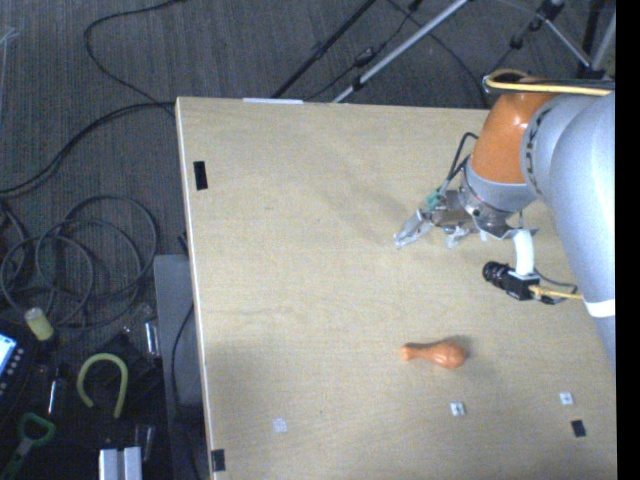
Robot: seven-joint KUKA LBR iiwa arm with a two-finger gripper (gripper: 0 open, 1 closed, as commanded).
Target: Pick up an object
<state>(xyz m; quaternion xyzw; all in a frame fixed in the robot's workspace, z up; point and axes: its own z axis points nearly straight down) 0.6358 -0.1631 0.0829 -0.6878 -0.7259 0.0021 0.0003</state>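
Note:
A small orange pear-shaped object [436,353] lies on its side on the tan bench top [300,268], toward the front right. My gripper [428,234] hangs over the bench's right middle, below the orange wrist band [510,138]. It is well behind the orange object and apart from it. Its two metal fingers [407,235] are spread open with nothing between them. A black cable plug [508,279] dangles beside the wrist.
The bench's left edge [190,268] drops to a dark carpeted floor strewn with cables [80,258] and tools. Tripod legs [420,28] stand behind the bench. Small black and white markers [201,175] dot the bench top.

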